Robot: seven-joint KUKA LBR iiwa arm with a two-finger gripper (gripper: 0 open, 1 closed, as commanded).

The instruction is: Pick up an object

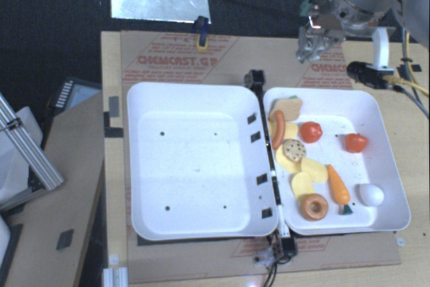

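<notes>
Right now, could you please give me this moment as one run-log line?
arm: raised behind right bin | gripper: above bench, nothing held | toy food: in right bin | donut: near front

Two shallow white plastic bins sit side by side: the left bin [195, 104] and the right bin [383, 138]. The right one holds two red tomatoes [310, 132] [356, 142], one orange carrot [338, 185], one white egg [369, 195], one glazed brown doughnut [313, 206], one speckled round cookie [293, 150], one reddish sausage [277, 129], one slice of brown bread [287, 107], and about three pale yellow chip-like slices [302, 182].
</notes>
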